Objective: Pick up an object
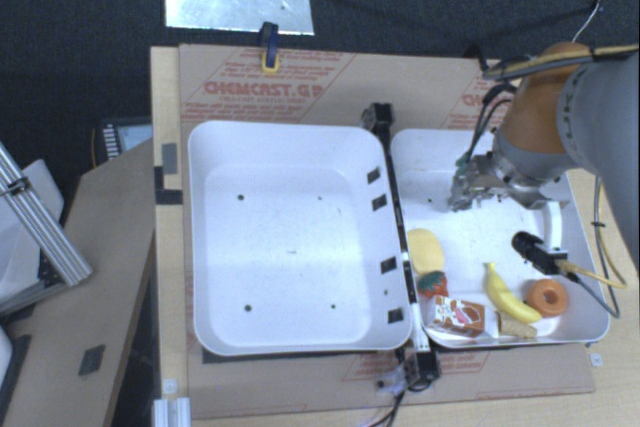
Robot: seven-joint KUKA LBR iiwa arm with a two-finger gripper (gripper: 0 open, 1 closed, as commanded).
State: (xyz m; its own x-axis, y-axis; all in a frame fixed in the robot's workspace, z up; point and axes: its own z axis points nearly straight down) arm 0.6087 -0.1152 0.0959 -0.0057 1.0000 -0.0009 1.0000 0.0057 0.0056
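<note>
**Jaws low in the right bin, objects lying apart at its front**

The grey arm (595, 110) reaches in from the right, and its orange band (535, 110) sits over the back of the right bin (430, 155). The jaws point down over the bare white floor in the back half of that bin, toward its middle. From this angle I cannot tell whether they are open or closed, and nothing shows between them. I also cannot tell whether they touch the bin floor.

The objects to pick lie in the front part of the same bin, well apart from the jaws:

- A pale yellow, lemon-like fruit (426, 249) rests against the bin's left wall.
- A small red and green item (433, 285) lies just in front of the fruit.
- A small printed carton (459, 315), red and white, lies flat nearer the front edge.
- A banana (503, 292) lies to the right of the carton, curving toward the front.
- A tan flat piece (517, 326) lies just beside the banana's lower end.
- An orange ring (547, 297), like a doughnut, sits to the right of the banana, near the front right corner.

The left bin (290, 245) stands alongside, joined to the right one by a row of black clips (385, 205). Both bins rest on a printed cardboard sheet (330, 80) laid over the desk (165, 95). A yellow and blue clamp (269, 47) grips the sheet's back edge.
</note>
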